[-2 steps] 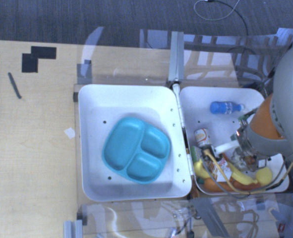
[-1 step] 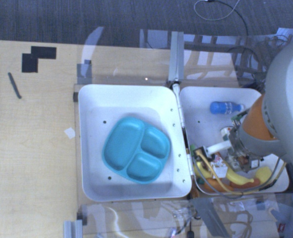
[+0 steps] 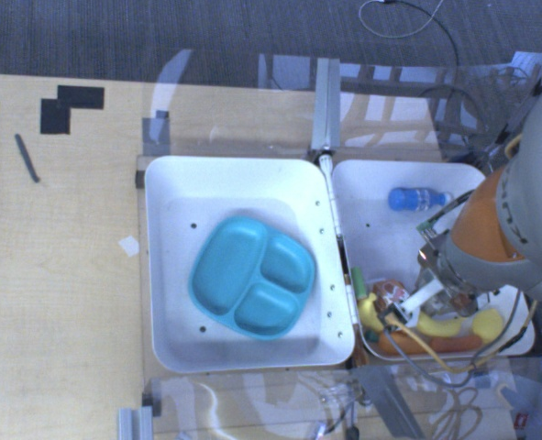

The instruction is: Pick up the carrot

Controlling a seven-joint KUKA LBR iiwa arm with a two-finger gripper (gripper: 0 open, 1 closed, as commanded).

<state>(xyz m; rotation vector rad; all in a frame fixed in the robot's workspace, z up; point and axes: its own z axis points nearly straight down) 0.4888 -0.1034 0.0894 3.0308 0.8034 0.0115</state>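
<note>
low in the right bin (image 3: 381,236), the carrot (image 3: 449,344) lies just beside the jaws; cannot tell their spread

One camera hangs high over the worktop (image 3: 60,273), fixed and tipped down at a slant. It stands far enough back to take in the left bin (image 3: 174,200) and the right bin (image 3: 371,236) side by side, with bare wood to their left. Grey carpet (image 3: 160,16) fills the far edge. The arm (image 3: 536,172) enters from the right.
</note>
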